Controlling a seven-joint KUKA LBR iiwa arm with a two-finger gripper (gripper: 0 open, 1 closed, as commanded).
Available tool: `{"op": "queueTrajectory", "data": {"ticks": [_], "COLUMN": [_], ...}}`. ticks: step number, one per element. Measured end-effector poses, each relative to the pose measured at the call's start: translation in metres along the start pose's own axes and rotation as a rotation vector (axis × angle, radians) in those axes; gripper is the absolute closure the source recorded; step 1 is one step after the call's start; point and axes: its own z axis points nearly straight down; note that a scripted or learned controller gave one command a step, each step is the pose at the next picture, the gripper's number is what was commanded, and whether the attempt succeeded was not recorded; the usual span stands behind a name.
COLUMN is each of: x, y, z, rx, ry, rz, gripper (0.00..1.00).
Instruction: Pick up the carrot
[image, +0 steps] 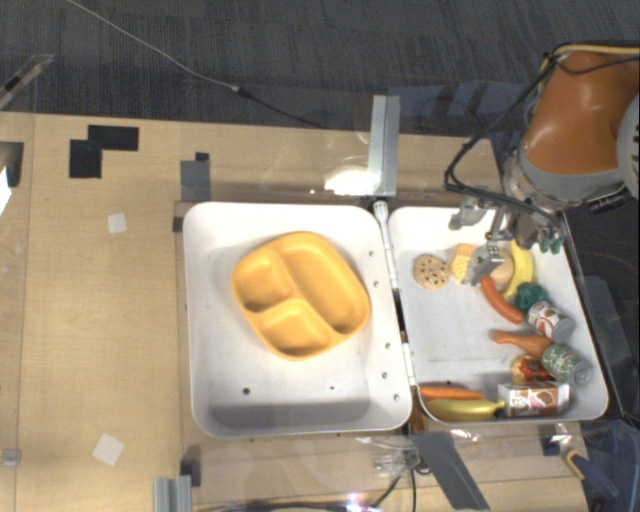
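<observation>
Down at the right bin's (585, 395) front wall, the carrot (452, 393) lies lengthwise left to right. Whether the gripper (488, 262) is released or clenched, I cannot tell. Dark carpet surrounds the wooden bench (90, 330).

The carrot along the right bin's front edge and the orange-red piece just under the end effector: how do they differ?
The carrot lies flat along the right bin's front wall, beside a yellow banana; the orange-red piece sits near the back, just below the end effector. The carrot lies nearly level in the camera view; the orange-red piece runs diagonally. The carrot looks orange, the other redder. Both are long, slim and in the right bin.
</observation>
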Motion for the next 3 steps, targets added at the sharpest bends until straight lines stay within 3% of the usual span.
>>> {"op": "queueTrajectory", "data": {"ticks": [1,2,3], "x": [-0.035,-0.045,-0.051], "y": [-0.001,-0.050,-0.048], "z": [0.082,0.125,0.109], "rx": [-0.002,-0.001,0.003], "ry": [0.007,0.008,-0.015], "rz": [-0.092,-0.205,-0.207], "gripper": [0.00,0.00,1.00]}}
